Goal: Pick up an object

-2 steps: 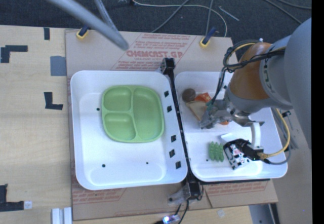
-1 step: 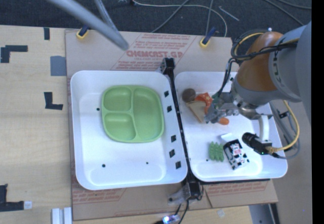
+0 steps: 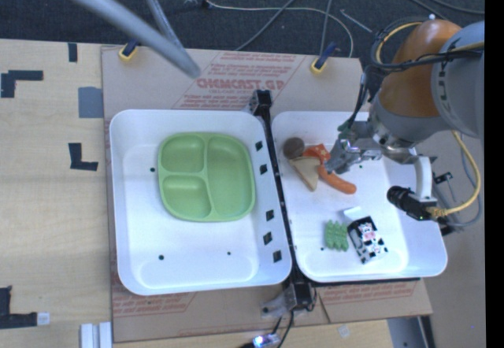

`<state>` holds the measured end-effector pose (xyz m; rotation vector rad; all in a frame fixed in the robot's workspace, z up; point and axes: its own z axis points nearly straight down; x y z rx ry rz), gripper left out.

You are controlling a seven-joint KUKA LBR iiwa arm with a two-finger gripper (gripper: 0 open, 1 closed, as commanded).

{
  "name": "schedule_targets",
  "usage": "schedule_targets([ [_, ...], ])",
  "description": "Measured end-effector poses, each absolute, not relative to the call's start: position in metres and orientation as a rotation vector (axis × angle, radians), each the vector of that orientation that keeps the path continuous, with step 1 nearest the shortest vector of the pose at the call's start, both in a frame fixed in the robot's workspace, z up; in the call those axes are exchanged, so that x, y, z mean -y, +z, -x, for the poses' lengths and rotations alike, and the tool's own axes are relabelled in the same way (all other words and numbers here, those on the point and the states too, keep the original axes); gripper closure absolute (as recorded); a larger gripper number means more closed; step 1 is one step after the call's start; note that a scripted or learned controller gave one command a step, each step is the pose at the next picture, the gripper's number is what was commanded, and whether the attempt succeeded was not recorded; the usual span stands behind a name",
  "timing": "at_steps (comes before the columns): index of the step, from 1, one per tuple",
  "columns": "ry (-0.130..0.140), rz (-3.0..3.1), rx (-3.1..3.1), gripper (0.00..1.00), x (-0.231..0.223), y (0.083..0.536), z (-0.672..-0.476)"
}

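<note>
Claw [image 3: 340, 159] low over orange carrot [image 3: 337, 179], right bin [image 3: 425, 264]

Low in the right white bin [image 3: 425, 264], gripper [image 3: 343, 159] over an orange carrot-shaped toy [image 3: 337, 180]; green divided plastic plate [image 3: 207, 176] flat in the left bin [image 3: 126, 205].

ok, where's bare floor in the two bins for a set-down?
Left white bin: a strip along the near wall, below the green divided plate, and a narrower band at its left. Right white bin: crowded mid-floor, where the hand is over the orange carrot piece, with the green ridged piece and black-and-white toy nearer; far corner bare.
</note>
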<state>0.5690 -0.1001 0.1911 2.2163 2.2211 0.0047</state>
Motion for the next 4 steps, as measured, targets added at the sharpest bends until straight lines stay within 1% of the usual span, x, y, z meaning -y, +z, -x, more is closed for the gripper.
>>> schedule_targets([
  [1, 0.003, -2.217, -2.221, 1.0, 0.1, 0.244, -0.57],
  [2, -0.002, -2.217, -2.228, 1.0, 0.053, 0.23, -0.581],
  [3, -0.003, -2.217, -2.229, 1.0, 0.002, 0.22, -0.584],
  [4, -0.002, -2.216, -2.229, 1.0, -0.049, 0.21, -0.596],
])
